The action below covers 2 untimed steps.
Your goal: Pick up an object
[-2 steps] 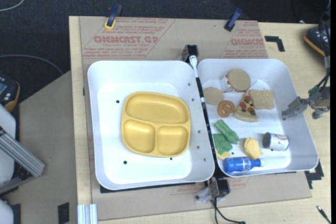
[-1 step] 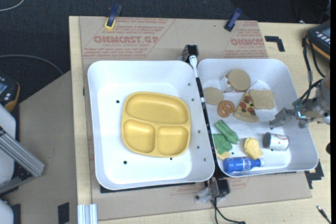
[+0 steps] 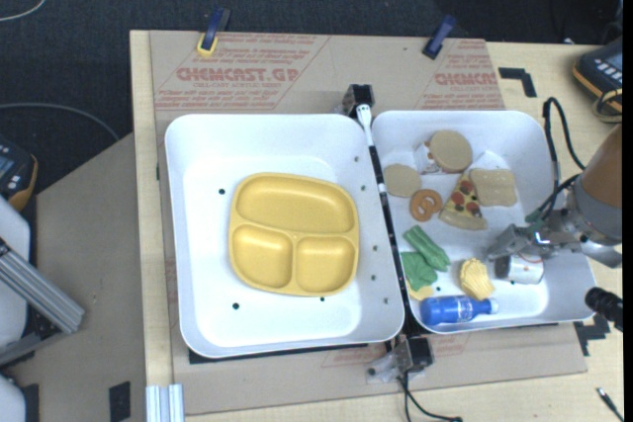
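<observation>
Blue bottle (image 3: pixel 457 309) lies on side at near edge of right bin (image 3: pixel 554 303), yellow corn-like piece (image 3: pixel 476 278) and green pieces (image 3: pixel 425 250) just behind; gripper (image 3: pixel 516 247) low over bin floor right of corn, nothing visible between fingers, opening cannot tell; pizza slice (image 3: pixel 466 204), pretzel (image 3: pixel 426 205), round bread pieces (image 3: pixel 452 149) farther back; left bin (image 3: pixel 193 242) holds yellow divided plate (image 3: pixel 293 234); judgement: nothing lifted yet, grasp and lift remain

The arm (image 3: pixel 603 203) is cut off by the right edge, and its fingers (image 3: pixel 514 247) blur together over the right bin (image 3: pixel 529 128).
</observation>
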Each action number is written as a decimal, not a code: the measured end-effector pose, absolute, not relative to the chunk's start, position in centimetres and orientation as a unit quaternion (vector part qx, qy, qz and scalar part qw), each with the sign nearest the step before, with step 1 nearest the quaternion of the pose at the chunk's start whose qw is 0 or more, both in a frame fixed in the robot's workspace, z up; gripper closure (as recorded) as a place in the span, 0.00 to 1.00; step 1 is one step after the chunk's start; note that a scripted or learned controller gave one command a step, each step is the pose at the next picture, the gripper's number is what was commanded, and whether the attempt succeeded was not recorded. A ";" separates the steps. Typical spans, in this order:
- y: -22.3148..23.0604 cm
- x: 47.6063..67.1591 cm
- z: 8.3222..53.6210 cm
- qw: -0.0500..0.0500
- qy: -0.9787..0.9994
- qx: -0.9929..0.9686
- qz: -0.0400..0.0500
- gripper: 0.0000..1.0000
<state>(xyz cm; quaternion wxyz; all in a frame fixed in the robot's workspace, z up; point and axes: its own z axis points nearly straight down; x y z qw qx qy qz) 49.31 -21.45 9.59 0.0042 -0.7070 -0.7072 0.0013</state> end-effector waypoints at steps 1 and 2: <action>-21.3 49.3 8.4 0.003 -0.707 -0.707 0.000 0.00; -21.4 49.4 9.5 0.001 -0.707 -0.707 0.000 1.00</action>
